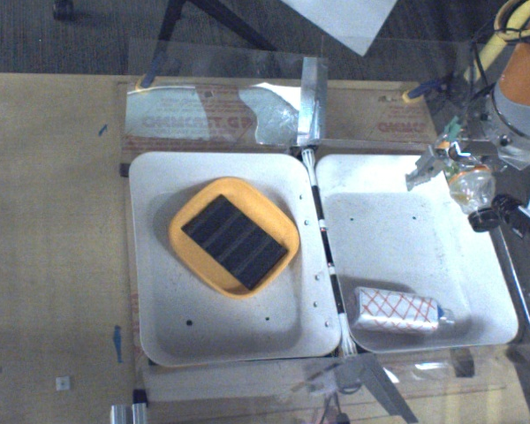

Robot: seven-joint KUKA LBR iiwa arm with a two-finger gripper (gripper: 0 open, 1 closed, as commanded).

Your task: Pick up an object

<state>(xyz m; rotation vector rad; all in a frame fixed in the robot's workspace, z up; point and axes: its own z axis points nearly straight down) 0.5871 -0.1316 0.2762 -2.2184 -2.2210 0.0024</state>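
Bins (150, 325) on bench (53, 237); dark floor (35, 34) behind.

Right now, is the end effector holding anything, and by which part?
Cannot be told. The end effector is over the right bin's far right corner, and something pale and glossy sits at its tip, but the view is too blurred to confirm a hold.

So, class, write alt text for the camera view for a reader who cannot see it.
A robot gripper hangs over the far right corner of the right bin, which holds a white tube with a red criss-cross pattern near its front. The left bin holds an orange pad with a black ribbed centre.
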